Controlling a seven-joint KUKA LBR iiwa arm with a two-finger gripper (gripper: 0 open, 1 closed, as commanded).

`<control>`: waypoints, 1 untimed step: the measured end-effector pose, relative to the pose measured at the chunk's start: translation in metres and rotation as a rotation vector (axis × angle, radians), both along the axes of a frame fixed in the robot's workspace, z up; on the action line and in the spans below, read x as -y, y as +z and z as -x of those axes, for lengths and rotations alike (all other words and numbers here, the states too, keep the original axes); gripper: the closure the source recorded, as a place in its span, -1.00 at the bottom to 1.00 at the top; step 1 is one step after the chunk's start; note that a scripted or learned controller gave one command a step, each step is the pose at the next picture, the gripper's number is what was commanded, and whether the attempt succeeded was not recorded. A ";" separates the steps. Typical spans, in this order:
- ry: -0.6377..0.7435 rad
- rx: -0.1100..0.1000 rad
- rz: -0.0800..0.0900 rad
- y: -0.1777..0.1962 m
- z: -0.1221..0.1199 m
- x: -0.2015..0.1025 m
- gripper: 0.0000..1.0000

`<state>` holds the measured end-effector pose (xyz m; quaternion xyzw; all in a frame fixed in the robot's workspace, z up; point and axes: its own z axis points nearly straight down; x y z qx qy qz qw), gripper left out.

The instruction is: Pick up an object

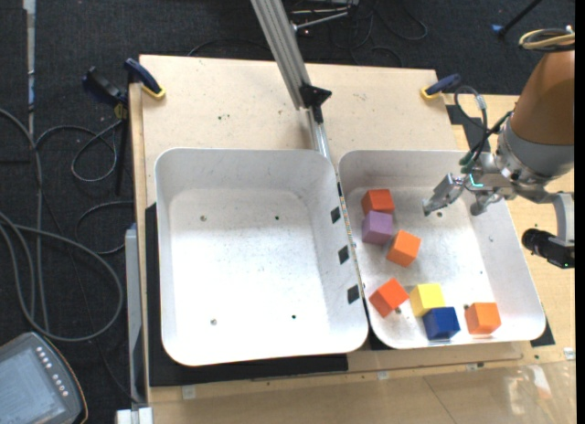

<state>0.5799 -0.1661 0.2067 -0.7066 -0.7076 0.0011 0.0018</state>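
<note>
Robot arm reaching over the right bin [521,271], which holds seven small cubes.

The gripper [454,196] hangs over the bin's far end, fingers spread with nothing between them; the arm is cut off at the right. The cubes have no long axis: orange block [377,201] touching purple block [377,227], blue block [441,323] just beside yellow block [425,298].

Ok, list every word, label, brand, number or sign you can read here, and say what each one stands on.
None can be read.
The blocks in the right bin, orange, purple, yellow and blue, have plain faces.
The handheld screen at the lower left is too blurred to read.
The dark marks on the left bin wall carry no lettering I can make out.
</note>
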 end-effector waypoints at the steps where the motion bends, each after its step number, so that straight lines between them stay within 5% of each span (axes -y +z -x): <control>1: 0.000 0.003 0.001 0.002 0.000 0.000 -1.00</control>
